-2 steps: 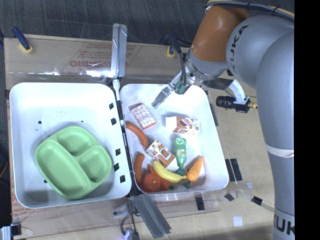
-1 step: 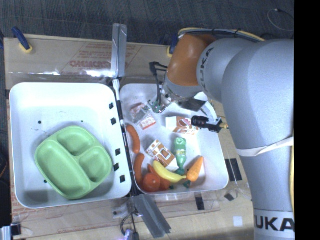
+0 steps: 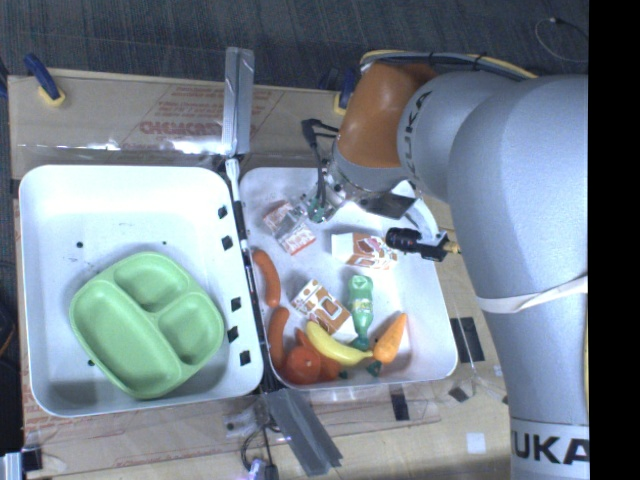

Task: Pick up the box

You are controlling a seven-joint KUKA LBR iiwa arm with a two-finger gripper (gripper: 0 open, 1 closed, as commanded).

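Arm (image 3: 500, 168) over right bin (image 3: 440, 308) | gripper (image 3: 322, 206) touching box (image 3: 288, 226) | grip state: cannot tell

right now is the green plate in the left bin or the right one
In the left bin. The green plate lies flat on that bin's floor near its front, right way up, with its three compartments facing the camera.

The arm (image 3: 520, 268) bears the white letters "UKA" on its grey base at the near right, the start of the word cut off. Red print on the bench (image 3: 180, 118) beyond the left bin is too faint to read.
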